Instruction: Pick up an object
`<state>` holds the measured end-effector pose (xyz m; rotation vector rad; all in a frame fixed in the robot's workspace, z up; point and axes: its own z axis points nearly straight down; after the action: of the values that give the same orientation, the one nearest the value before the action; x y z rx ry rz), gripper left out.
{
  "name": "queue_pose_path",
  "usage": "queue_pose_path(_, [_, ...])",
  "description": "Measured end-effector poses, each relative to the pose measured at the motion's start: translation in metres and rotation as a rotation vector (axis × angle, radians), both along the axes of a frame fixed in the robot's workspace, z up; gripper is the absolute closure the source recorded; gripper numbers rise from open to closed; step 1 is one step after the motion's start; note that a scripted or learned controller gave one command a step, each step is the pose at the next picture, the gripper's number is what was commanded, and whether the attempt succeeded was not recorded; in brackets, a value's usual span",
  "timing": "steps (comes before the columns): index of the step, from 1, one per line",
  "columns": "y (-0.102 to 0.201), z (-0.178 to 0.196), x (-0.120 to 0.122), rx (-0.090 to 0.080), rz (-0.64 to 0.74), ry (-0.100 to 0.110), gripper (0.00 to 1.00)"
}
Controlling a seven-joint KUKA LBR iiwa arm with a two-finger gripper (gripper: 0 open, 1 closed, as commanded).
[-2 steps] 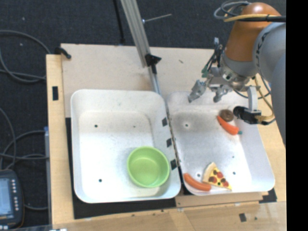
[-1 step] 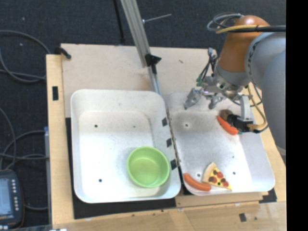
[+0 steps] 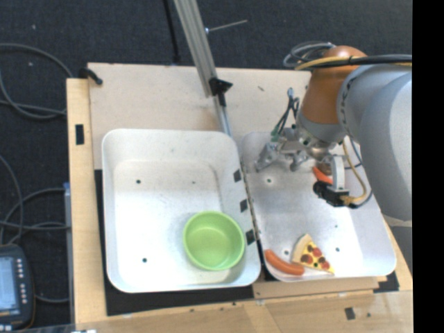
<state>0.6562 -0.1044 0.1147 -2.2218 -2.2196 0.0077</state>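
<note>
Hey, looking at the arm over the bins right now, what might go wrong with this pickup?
Two risks, as a judgement. The tool sits at the far end of the right bin, while the pizza slice and sausage lie at the near edge, so a descent here may grab nothing. Both toys lie close together against the rim, so a grasp could snag the wall or nudge one away.

Lit evenly from overhead; white bins [image 3: 173, 158] bright without glare, shadows faint, floor [image 3: 41, 26] dim, detail slightly soft.
</note>
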Motion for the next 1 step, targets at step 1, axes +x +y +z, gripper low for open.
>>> queue_pose_path(1, [-0.0003, 0.0147, 0.0022, 0.002, -0.002, -0.007, 1.0])
